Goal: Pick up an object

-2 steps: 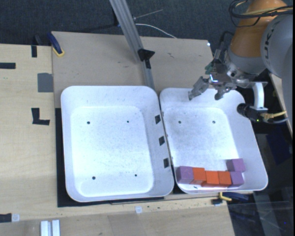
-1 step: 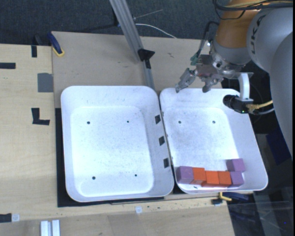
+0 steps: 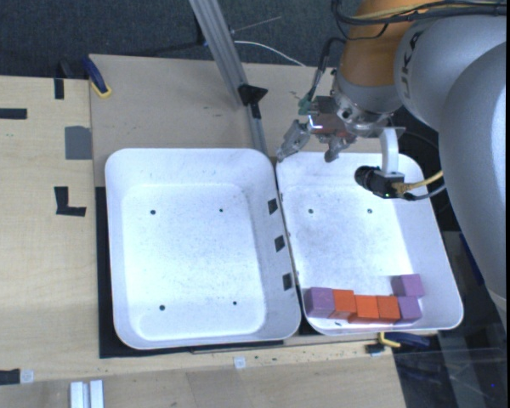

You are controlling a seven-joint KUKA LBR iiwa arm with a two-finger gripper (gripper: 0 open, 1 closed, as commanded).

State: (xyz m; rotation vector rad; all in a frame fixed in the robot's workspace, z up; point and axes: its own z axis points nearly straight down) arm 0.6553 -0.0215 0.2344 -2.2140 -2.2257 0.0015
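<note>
Pale wooden tabletop (image 3: 34, 245) carries two shallow white bins side by side, with bits of black tape stuck on the wood at the left and a slanted metal rail (image 3: 223, 49) crossing from the top toward the bins' shared edge. The left bin (image 3: 119, 228) shows its bare speckled floor. The right bin (image 3: 357, 228) holds a cluster of small blocks tucked into its near corner: a purple block (image 3: 320, 301) on the left, an orange block (image 3: 343, 303) and a second orange block (image 3: 377, 308) beside it in a row, then a purple L-shaped piece (image 3: 408, 294) at the right end, all touching or nearly so.

The grey arm with its orange band (image 3: 389, 24) reaches in from the right, and its jaws (image 3: 314, 144) hang over the far rim of the right bin, near the seam between the two bins. The two fingers stand spread apart with nothing between them. The blocks lie well apart from the jaws, at the opposite, near end of the same bin. A black cylindrical fitting (image 3: 376, 179) with a yellow cable sits just right of the jaws.
</note>
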